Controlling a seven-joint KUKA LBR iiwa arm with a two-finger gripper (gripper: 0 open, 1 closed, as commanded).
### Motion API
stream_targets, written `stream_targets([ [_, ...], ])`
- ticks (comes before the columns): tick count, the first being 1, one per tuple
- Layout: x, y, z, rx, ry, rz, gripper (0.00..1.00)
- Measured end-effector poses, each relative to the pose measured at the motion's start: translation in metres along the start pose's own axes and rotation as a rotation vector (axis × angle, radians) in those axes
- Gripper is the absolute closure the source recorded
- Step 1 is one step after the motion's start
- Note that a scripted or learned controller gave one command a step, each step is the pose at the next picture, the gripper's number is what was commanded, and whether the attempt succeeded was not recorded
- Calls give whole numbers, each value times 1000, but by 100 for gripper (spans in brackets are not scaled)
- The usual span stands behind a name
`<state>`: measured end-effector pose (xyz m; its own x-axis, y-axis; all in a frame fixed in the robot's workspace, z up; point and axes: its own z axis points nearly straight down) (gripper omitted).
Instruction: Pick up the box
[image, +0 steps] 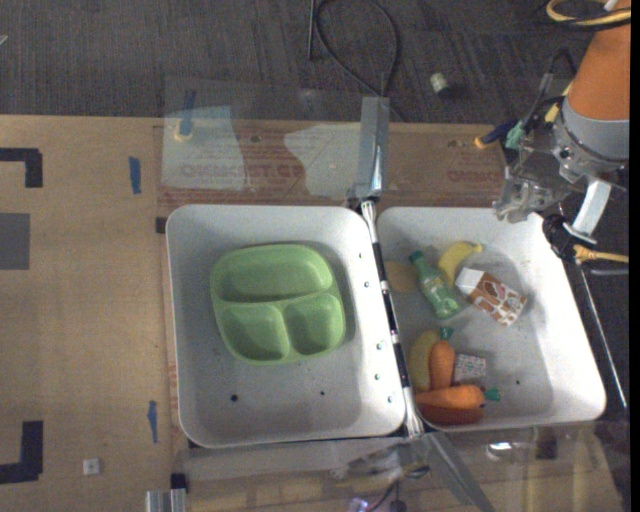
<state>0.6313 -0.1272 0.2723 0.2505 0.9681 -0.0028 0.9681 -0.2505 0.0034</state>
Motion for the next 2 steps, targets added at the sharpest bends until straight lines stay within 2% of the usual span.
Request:
stream_targets([
  [1,-25,44,-145,0,1,40,100],
  [2,-64,55,-163,1,1,424,100],
])
